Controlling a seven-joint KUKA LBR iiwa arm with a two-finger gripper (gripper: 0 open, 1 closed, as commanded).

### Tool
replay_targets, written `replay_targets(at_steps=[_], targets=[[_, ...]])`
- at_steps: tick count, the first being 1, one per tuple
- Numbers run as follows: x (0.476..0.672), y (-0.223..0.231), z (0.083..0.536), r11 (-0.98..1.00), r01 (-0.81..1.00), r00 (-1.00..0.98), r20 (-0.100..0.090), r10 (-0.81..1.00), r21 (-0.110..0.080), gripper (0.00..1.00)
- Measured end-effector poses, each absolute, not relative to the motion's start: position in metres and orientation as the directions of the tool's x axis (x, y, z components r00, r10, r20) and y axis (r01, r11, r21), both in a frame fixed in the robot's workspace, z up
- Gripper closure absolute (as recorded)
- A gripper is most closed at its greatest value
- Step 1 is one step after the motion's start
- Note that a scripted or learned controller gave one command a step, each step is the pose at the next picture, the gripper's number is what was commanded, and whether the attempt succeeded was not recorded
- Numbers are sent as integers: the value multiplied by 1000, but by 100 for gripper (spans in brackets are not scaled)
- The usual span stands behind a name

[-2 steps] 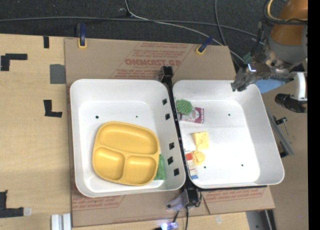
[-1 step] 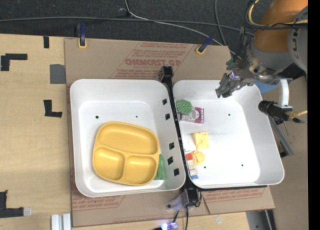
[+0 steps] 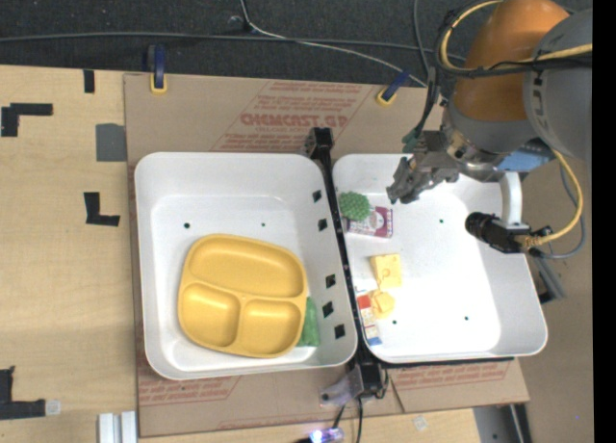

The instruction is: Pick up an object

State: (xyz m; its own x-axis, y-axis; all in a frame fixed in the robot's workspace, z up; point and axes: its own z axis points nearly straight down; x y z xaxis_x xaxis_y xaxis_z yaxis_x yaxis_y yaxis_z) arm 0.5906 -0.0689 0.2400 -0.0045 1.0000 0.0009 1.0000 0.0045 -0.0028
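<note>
Nothing looks picked up yet: the hand [image 3: 412,184] hangs over the right bin [image 3: 481,335] near its back edge, whether wide or narrow I cannot tell, while the green ball [image 3: 353,205] and purple packet [image 3: 373,223] lie just beside it, unlifted.

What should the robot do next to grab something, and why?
Probably move the tool slightly left and down toward the green object. The tool hangs over the right bin with nothing between its fingers, and that object lies nearest.
</note>
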Motion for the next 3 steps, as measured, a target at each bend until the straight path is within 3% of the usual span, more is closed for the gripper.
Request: replay_targets(at_steps=[2,3], targets=[[543,29,247,6,1000,-6,2,1000,-3,100],[515,69,224,4,1000,-4,0,1000,-6,100]])
